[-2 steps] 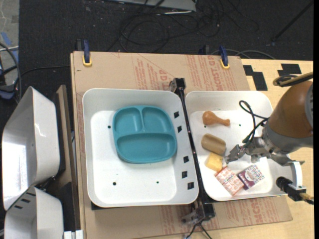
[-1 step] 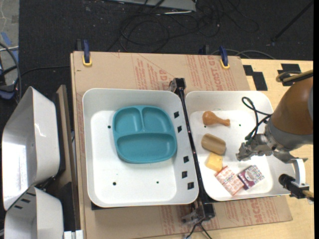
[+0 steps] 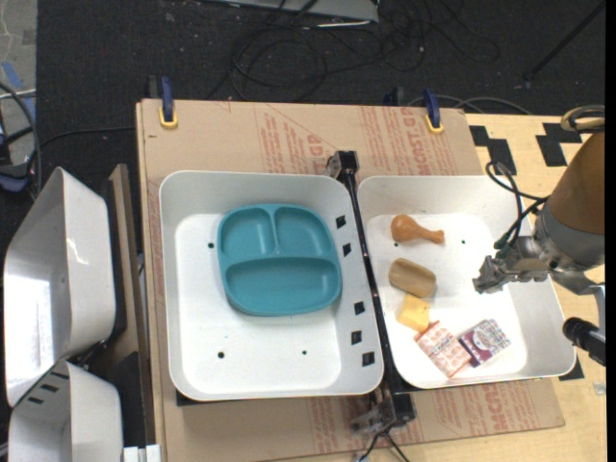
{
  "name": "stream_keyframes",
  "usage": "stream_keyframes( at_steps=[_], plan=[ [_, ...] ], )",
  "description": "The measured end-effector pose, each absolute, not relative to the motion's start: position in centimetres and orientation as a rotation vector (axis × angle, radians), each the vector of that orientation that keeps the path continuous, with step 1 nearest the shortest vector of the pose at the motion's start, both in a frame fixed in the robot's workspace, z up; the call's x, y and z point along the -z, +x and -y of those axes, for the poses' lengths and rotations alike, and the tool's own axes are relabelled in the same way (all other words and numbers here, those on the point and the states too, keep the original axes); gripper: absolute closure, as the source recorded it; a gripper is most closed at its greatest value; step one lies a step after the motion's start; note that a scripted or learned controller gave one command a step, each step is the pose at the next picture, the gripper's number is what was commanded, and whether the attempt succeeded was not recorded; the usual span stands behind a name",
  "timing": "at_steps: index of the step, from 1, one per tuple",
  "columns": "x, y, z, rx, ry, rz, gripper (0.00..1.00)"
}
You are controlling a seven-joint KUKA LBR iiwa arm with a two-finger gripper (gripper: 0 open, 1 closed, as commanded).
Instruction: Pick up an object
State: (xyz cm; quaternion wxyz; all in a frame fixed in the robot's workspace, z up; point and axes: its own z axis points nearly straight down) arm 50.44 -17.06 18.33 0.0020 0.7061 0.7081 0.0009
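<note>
Drumstick (image 3: 416,229), bread roll (image 3: 412,276), cheese (image 3: 415,312) in right bin (image 3: 539,354).

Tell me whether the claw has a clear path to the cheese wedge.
Probably yes. The claw hangs over the right bin, and the cheese wedge lies uncovered to its left, with bare floor between them.

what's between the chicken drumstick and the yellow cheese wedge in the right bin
A tan bread roll lies between the drumstick and the cheese wedge, seen in the camera view.

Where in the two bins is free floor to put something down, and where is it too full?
Free: the left bin floor below the teal tray, and the right bin strip above the drumstick. Crowded: the right bin's lower half, with brown piece, yellow block, two packets and the gripper near.
</note>
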Motion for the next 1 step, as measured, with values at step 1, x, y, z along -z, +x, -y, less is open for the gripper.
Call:
stream_keyframes(
  at_steps=[1],
  plan=[
    [-23.83, 50.76, 16.03, -0.005, 2.212, -2.223, 1.0]
  ],
)
